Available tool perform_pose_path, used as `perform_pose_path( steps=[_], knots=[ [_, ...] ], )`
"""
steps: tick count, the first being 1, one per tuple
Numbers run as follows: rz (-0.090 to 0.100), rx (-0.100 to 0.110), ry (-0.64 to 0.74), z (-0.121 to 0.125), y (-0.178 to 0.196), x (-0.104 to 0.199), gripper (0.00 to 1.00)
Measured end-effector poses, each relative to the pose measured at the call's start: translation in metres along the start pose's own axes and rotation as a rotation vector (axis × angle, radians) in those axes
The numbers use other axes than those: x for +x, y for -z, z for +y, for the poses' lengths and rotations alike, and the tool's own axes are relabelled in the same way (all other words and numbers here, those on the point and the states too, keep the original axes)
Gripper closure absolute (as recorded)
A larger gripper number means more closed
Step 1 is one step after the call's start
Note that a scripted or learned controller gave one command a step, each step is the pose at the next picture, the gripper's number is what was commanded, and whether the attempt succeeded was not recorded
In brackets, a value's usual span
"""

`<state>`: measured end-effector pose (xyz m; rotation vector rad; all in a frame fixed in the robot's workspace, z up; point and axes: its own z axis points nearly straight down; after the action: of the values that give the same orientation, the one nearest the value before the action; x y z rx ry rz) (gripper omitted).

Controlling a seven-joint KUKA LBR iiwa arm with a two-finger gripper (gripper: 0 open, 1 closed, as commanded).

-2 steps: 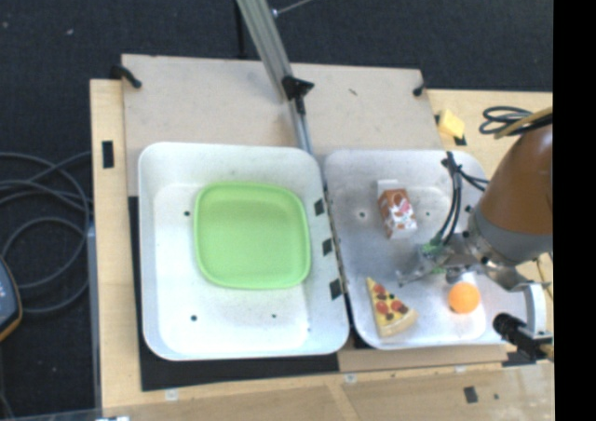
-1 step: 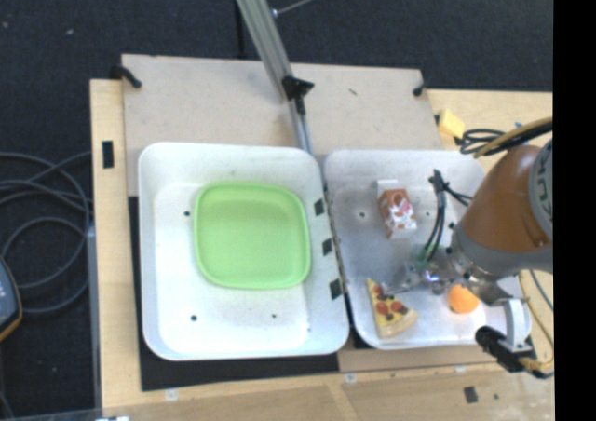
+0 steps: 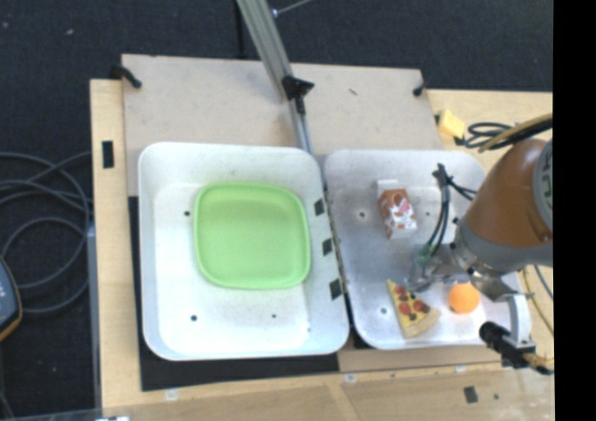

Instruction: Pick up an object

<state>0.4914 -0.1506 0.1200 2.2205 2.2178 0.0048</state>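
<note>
The right bin (image 3: pixel 358 188) holds three small objects. A white and red carton (image 3: pixel 397 210) lies near its middle. A toy pizza slice (image 3: pixel 411 308) rests by the front wall, with an orange ball (image 3: pixel 463 298) just to its right. My gripper (image 3: pixel 426 272) hangs low over the bin, right above the pizza slice's upper tip and left of the ball. The carton lies apart from it, farther back. The arm's orange band (image 3: pixel 510 200) covers the bin's right side.
A square green plate (image 3: pixel 251 235) sits in the left bin (image 3: pixel 168 177). A slanted metal rod (image 3: pixel 270 37) rises from the back, between the bins. Cables run along the wrist by the right bin's back corner.
</note>
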Motion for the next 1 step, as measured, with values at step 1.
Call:
perform_pose_path(
  steps=[1],
  knots=[
    [-0.001, 0.0, 0.001, 0.0072, 0.0441, -0.0024, 1.0]
  ],
)
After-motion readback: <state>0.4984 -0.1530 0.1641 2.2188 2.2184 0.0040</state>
